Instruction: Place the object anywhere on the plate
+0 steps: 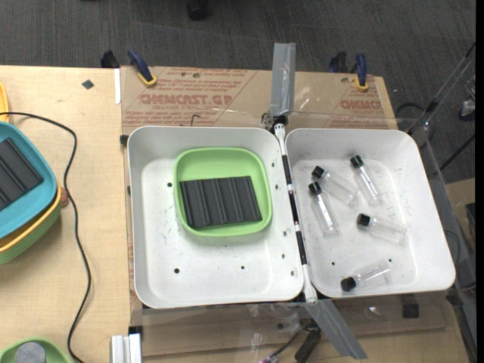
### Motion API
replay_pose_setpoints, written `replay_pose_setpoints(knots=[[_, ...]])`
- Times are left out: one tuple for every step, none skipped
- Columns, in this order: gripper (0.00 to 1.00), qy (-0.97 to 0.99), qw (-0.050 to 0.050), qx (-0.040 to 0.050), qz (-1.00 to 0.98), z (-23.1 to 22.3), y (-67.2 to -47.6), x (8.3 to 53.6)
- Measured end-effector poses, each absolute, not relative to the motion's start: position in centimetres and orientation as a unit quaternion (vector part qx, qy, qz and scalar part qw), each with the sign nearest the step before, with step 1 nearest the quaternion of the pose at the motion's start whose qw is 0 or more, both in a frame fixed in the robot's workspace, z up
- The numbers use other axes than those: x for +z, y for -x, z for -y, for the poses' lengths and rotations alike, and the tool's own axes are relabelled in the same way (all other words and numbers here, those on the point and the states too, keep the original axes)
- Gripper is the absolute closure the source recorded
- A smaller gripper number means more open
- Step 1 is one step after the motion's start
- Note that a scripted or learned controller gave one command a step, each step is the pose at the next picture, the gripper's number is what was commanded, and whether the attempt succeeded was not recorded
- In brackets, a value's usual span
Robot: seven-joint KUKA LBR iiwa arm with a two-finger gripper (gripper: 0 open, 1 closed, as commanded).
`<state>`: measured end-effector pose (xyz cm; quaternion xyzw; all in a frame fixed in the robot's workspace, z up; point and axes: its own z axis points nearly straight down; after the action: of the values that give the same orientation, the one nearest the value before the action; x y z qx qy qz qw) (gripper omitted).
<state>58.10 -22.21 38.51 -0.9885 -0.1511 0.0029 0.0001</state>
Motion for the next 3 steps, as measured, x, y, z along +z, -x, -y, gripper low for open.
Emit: replay_pose_setpoints(knots=[[0.00,0.995,0.001,0.0033,0.103,22.2,-58.7,34.3],[0.00,0.995,0.001,0.0033,0.101,22.1,-58.8,31.9],[0.00,0.995,0.001,0.0028,0.099,22.2,-57.5,28.6]])
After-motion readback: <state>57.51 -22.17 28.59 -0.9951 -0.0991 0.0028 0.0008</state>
